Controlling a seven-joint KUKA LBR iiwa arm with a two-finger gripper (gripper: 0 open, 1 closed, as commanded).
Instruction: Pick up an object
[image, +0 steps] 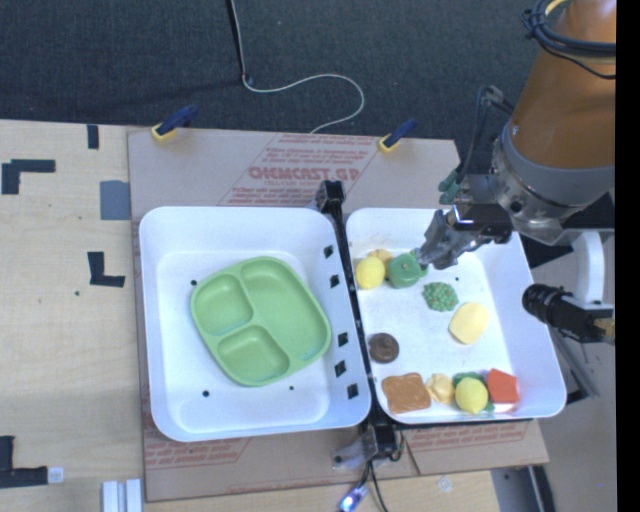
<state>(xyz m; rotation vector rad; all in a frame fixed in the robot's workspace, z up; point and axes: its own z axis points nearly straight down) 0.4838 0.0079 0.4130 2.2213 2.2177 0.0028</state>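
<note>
A green divided tray (262, 320) lies in the left bin (160, 240). In the right bin (520, 262), a green toy piece (404, 270) sits beside a yellow one (370, 273), just under my gripper (437, 252); whether it grips, I cannot tell.

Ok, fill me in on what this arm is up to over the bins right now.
The arm reaches in from the right, and its gripper is low over the right bin, right beside a round green toy and a small yellow one. Whether it has hold of anything cannot be told from here. More play food lies loose in that bin: a bumpy green piece, a brown disc and a toast slice. The left bin holds a green divided tray.
</note>
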